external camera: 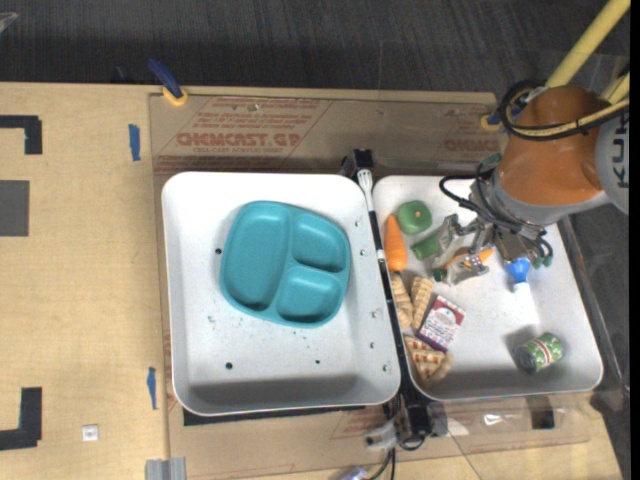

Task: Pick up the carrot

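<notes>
The carrot (396,244) is a short orange piece lying lengthwise against the left wall of the right bin (570,298), just below a round green item (413,214). My gripper (458,250) hangs low over the middle of that bin, a little to the right of the carrot and apart from it. The arm's orange band (548,158) sits above it and hides the bin's back right part. A small orange object (473,261) lies right at the gripper's tip, and I cannot tell whether it is held.
A teal divided plate (285,262) lies in the left bin (200,348). In the right bin, waffle pieces (412,303) and a red and white packet (440,322) lie in front of the carrot. A blue item (517,271) and a green can (540,351) sit to the right.
</notes>
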You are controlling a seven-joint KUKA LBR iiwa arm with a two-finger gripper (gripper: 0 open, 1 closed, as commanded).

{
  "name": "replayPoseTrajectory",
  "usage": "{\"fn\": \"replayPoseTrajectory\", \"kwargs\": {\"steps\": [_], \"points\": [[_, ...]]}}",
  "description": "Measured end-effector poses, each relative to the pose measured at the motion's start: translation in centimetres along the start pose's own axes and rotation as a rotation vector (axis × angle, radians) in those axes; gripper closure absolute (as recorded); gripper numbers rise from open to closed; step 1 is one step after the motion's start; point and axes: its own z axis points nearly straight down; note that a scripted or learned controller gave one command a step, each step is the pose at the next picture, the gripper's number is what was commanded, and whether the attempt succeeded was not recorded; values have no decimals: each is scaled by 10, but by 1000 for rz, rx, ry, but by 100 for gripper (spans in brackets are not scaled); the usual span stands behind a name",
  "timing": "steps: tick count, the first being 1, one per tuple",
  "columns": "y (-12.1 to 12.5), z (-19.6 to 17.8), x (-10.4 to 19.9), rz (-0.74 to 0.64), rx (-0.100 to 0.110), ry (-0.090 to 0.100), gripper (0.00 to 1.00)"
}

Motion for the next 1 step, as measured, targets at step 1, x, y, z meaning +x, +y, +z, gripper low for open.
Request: {"fn": "replayPoseTrajectory", "kwargs": {"steps": [1], "points": [[0,1,1,0,-1,2,0]]}}
